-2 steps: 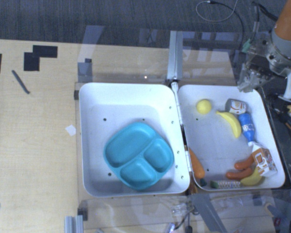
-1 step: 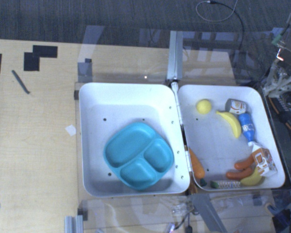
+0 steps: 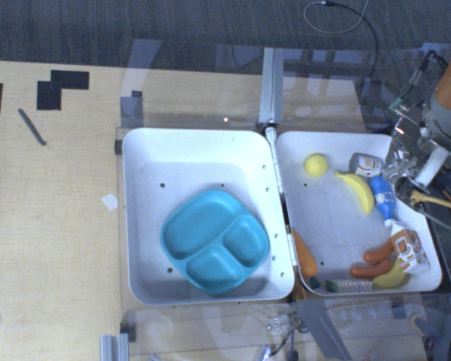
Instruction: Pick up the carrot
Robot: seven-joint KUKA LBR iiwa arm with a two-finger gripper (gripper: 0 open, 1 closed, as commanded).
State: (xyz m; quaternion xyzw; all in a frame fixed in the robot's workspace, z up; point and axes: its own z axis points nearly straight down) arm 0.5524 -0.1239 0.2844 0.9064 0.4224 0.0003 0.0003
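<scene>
- Carrot (image 3: pixel 306 256) lying against the right bin's (image 3: pixel 327 201) left wall, at about 8 o'clock.
- Gripper (image 3: pixel 403 162) parked over the bin's 2 o'clock edge; opening impossible to tell.
- Approach step not yet begun, by judgement.
- Next: crossing toward 8 o'clock, descending beside the wall.

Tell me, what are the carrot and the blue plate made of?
The carrot looks like smooth orange plastic, probably a toy: its colour is even and slightly shiny. The blue plate looks like moulded plastic too, matte, with three rounded compartments. I can't be sure of either.
</scene>
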